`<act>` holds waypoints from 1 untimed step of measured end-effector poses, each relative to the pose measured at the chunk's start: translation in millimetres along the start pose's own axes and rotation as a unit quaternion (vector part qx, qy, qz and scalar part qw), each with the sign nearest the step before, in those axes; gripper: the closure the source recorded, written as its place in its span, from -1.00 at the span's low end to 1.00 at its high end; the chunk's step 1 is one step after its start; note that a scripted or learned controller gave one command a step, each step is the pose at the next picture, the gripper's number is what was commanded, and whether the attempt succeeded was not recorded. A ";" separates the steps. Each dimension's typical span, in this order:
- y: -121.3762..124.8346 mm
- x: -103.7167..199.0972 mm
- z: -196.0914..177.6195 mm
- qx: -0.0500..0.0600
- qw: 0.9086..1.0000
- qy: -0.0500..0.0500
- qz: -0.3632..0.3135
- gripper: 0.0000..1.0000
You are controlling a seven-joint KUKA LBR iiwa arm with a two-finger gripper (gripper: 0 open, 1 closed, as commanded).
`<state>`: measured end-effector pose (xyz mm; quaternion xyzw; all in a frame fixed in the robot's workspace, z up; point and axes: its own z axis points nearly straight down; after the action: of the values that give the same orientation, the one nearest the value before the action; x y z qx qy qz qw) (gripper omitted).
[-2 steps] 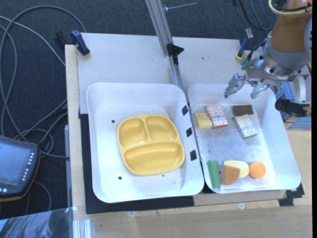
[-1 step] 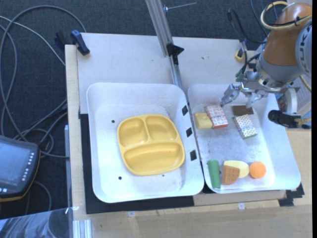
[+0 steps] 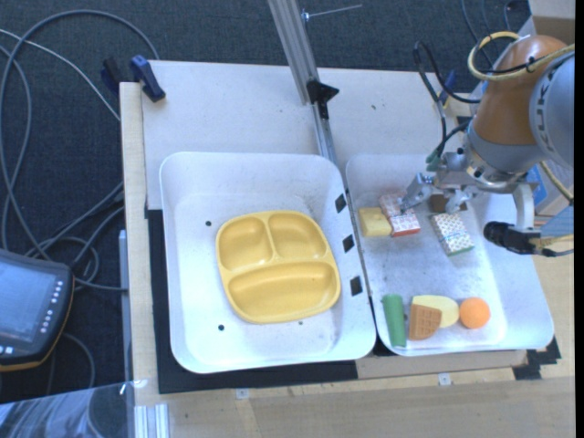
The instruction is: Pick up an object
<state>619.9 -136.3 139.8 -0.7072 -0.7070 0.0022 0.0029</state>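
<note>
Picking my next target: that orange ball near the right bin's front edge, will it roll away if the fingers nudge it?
Probably yes. The orange ball looks round and smooth, so a sideways nudge would likely send it rolling. The yellow wedge beside it may block it on one side, but the other side looks open up to the right bin wall. It also looks small and likely light.

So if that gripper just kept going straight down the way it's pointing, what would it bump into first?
Most likely the small red-and-white patterned box, which lies just under the gripper in the right bin. Depth is hard to judge from above, so it might slip past and meet the bin floor beside it.
</note>
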 end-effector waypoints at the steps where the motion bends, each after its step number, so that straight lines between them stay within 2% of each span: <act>1: 2.4 0.9 -15.0 -0.005 1.000 0.000 -0.001 1.00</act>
<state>622.4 -135.4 154.8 -0.7067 -0.7075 -0.0010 -0.0003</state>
